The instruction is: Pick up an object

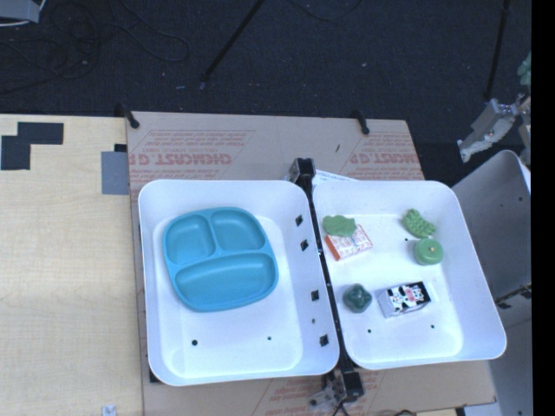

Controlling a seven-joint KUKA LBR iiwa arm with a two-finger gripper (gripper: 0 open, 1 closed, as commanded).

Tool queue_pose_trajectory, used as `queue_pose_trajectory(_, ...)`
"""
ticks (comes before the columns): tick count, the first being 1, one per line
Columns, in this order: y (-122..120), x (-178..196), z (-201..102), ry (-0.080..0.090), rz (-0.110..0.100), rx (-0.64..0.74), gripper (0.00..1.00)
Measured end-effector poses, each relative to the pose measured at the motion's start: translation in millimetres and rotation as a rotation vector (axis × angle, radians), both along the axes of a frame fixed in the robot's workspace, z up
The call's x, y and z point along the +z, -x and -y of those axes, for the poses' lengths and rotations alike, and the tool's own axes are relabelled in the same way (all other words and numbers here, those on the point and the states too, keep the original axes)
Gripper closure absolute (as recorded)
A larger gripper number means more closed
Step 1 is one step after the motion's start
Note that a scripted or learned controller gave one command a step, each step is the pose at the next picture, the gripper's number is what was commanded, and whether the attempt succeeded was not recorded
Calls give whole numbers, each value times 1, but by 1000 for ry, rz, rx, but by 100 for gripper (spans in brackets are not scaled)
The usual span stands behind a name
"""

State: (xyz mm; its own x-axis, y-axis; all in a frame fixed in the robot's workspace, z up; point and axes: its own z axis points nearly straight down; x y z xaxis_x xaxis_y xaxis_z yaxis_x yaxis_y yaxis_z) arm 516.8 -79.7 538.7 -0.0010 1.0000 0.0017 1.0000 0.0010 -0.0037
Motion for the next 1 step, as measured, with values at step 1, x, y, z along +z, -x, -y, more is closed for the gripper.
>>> queue_pose_trajectory(1,-5,9,-2,2,-1,10,100)
